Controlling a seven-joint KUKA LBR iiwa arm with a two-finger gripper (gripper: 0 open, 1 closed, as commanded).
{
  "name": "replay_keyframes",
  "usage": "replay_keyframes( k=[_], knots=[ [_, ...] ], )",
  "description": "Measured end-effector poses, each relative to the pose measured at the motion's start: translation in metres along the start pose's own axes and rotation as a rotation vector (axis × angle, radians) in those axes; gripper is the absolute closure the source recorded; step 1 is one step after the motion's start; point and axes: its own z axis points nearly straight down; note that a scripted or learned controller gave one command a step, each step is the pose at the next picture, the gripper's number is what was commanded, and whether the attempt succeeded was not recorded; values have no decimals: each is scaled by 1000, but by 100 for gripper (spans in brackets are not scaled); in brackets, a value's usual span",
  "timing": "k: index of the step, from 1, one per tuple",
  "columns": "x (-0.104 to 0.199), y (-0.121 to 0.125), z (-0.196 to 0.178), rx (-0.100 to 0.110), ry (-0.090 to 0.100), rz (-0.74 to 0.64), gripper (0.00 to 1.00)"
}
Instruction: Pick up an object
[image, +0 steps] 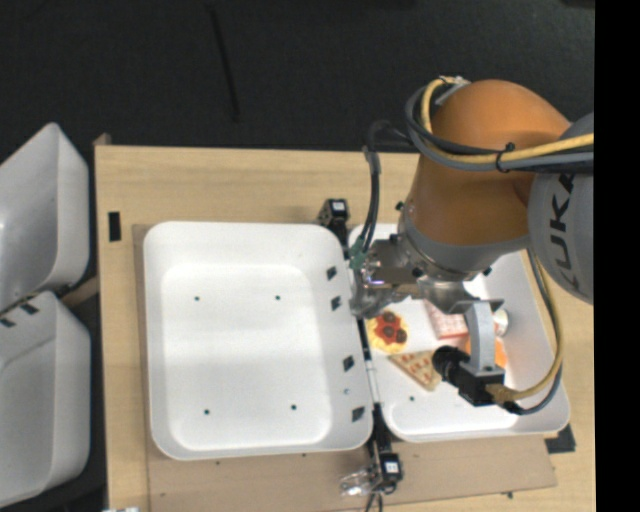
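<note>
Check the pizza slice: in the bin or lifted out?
In: the pizza slice lies flat on the right bin floor, below the hand.

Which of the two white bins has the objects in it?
The right bin, under the arm. A tan wedge and a yellow piece with red spots lie near its left wall.

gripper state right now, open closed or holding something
gripper: low over the right bin, above the toy pizza slice; cannot be told.

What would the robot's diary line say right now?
arm: over right white bin | tool: near bin's left wall | items: yellow-red toy, tan wedge | left white bin
</note>
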Motion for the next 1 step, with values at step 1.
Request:
replay_keyframes(
  k=[1],
  knots=[
    [77,25,-117,-12,4,-8,100]
  ],
)
